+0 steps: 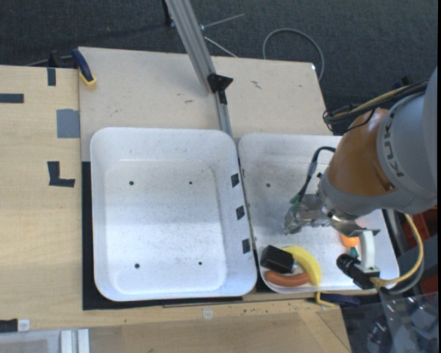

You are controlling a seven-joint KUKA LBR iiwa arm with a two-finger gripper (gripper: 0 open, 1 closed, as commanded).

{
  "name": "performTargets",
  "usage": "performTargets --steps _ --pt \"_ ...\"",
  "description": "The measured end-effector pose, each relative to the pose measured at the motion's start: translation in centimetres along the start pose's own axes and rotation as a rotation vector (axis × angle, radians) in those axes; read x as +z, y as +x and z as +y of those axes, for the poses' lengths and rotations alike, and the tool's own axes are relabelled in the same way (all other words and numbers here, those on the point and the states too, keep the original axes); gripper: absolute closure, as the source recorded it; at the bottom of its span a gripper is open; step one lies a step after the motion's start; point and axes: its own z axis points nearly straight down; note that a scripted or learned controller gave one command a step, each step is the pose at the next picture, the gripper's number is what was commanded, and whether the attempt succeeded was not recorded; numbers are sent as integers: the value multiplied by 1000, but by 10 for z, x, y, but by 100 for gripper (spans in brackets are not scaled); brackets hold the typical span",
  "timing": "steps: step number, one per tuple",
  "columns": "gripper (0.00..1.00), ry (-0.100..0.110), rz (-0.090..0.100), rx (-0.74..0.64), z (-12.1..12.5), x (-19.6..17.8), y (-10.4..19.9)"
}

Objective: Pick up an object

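My gripper hangs low over the middle of the right bin. It looks blurred and small from here, so I can't make out whether it is spread or closed. The grey arm with its orange band comes in from 3 o'clock and covers most of that bin's right half.

The things to pick from are bunched at the bin's 6 o'clock edge. A black block lies at about 7 o'clock from the gripper. A yellow banana lies touching the block's right side. An orange-red sausage-shaped piece lies along the near rim under both. The gripper stands apart from all three. Another orange thing peeks out at 4 o'clock from the gripper. The wrist hides most of it, so I can't name it.

The left bin sits right against the right one, with small black tabs along the shared wall. On the table at 12 o'clock, a slanted metal rail with a black clamp runs down to the seam between the bins. A blue and yellow clamp sits at the table's 10 o'clock corner.
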Motion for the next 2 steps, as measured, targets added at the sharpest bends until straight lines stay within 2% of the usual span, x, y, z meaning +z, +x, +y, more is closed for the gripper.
performTargets --steps 2 --pt "100 -10 -3 0 -6 -121 -8"
